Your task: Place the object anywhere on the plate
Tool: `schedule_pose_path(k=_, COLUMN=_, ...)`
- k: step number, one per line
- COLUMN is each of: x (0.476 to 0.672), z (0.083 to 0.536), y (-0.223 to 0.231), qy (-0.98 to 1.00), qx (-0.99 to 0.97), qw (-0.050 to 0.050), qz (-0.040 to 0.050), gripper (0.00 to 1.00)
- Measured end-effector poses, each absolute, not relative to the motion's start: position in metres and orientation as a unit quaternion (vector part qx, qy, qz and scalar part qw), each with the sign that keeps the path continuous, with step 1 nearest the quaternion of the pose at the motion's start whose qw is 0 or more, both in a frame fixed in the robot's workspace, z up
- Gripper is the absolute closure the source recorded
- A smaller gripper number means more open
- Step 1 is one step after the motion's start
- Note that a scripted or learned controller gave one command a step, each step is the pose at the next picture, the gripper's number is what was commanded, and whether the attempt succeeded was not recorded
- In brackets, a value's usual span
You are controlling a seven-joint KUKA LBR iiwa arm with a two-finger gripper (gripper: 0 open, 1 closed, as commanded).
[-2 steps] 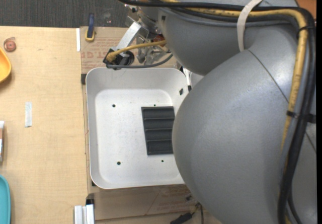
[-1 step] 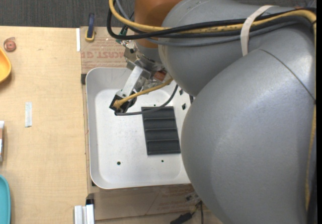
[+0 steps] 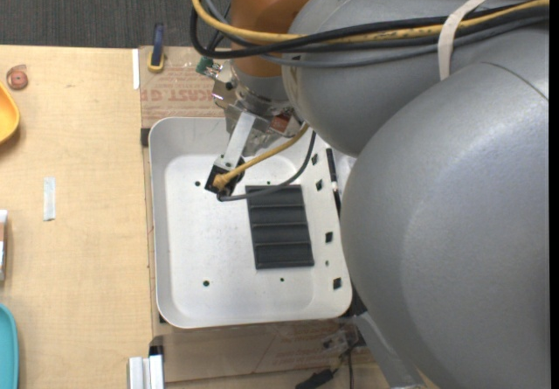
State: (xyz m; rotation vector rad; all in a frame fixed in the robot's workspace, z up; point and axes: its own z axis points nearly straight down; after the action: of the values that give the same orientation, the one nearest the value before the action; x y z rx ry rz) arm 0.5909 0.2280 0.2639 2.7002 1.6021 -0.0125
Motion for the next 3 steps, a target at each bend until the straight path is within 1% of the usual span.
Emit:
schedule_pose_path(k=1, x=0.591, z=0.264, y=0.228, qy=0.51, qx=0.86, qw=0.001, qz=-0.0041, gripper=0.0)
schedule_pose_path(k=2, x=0.594, z=0.158, y=0.227, qy=0.485, qx=0.875, qw=0.001, qz=-0.0034, gripper=0.0)
schedule_pose_path(k=3, x=0.482, z=0.09, y=0.227, qy=0.321, qx=0.947, qw=0.0, qz=-0.004, gripper=0.0)
